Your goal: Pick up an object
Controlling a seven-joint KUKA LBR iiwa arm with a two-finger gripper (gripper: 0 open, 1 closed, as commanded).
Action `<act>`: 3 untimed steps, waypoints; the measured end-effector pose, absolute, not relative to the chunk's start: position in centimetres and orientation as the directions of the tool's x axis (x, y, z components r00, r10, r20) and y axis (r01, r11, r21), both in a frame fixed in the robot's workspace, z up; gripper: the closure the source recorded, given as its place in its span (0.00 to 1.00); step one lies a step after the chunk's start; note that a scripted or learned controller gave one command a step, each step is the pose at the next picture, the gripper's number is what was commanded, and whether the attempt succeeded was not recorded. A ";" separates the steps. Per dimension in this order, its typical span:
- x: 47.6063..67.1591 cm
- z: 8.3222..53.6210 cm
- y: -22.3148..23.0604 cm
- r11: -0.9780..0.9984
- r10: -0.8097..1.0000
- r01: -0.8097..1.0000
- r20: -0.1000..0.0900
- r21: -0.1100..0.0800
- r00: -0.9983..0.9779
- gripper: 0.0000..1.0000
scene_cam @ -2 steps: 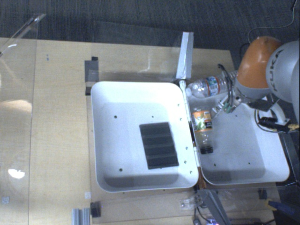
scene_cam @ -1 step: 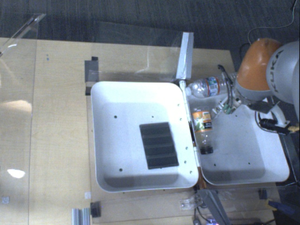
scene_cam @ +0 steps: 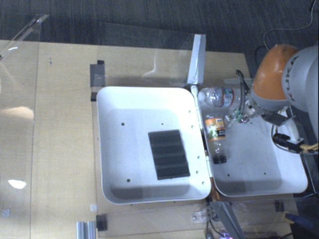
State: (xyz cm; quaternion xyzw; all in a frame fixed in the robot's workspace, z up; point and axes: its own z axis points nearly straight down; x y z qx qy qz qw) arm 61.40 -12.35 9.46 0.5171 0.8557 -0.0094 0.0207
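A black ridged rectangular block (scene_cam: 169, 154) lies flat in the middle of the left bin (scene_cam: 114, 133). In the right bin (scene_cam: 264, 168), along its left wall, lies a clear plastic bottle (scene_cam: 215, 129) with an orange label and a black cap (scene_cam: 219, 159) pointing toward the front. A clear crumpled plastic item (scene_cam: 215, 96) sits at that bin's far left corner. My gripper (scene_cam: 235, 117) hangs over the far part of the right bin, just right of the bottle's label, under the orange-banded wrist (scene_cam: 271, 78). Nothing is visibly held.
A grey upright bar (scene_cam: 196, 66) stands behind the seam between the bins. Cables (scene_cam: 286, 141) trail along the right bin's right side. Wooden bench surface (scene_cam: 50, 133) extends to the left of the bins.
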 end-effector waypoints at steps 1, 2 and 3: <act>62.8 9.0 -12.6 0.537 0.843 0.843 -0.027 -0.024 -0.538 0.00; 62.7 9.0 -12.7 0.406 0.914 0.914 -0.028 -0.003 -0.406 0.00; 64.1 8.7 -12.6 0.460 0.887 0.887 -0.016 -0.031 -0.461 0.00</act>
